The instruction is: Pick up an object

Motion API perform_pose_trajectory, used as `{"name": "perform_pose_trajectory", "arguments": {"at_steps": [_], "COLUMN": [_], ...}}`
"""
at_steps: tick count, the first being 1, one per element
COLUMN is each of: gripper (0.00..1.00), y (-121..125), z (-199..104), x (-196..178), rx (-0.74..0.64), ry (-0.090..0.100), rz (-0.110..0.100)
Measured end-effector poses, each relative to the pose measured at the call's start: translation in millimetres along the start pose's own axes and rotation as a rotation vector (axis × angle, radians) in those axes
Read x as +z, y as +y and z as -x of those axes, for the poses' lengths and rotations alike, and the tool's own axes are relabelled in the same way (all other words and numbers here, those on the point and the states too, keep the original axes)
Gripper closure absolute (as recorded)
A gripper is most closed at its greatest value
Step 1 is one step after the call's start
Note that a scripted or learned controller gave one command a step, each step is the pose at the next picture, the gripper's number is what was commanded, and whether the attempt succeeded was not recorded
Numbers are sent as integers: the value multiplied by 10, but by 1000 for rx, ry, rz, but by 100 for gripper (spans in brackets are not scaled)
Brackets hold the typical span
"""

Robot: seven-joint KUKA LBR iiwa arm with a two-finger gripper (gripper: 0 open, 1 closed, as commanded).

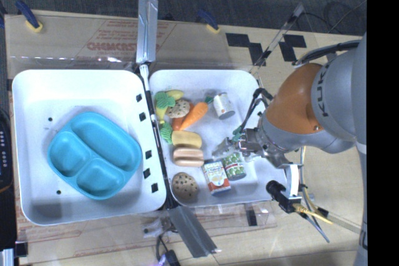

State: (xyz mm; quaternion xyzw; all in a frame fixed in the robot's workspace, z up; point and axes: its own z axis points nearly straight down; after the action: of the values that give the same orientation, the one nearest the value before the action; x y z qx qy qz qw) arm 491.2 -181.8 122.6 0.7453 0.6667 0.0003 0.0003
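over right bin, arm bent low, end effector beside green carton

Both white bins: smooth moulded plastic, slight sheen. Blue divided tray: glossy plastic. Toy carrot, hot dog left of gripper: smooth plastic look, semi-matt. Cookies: rough, speckled finish. Small can above gripper: shiny metallic end. Cartons just below it: printed paper look. Arm shell: matt grey; orange band glossy. Bench: matt wood-tone board.
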Motion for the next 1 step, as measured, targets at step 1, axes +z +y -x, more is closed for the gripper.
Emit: {"name": "perform_pose_trajectory", "arguments": {"at_steps": [1], "gripper": [0], "y": [52], "z": [177], "x": [245], "rx": [-19], "ry": [4], "rz": [9]}}
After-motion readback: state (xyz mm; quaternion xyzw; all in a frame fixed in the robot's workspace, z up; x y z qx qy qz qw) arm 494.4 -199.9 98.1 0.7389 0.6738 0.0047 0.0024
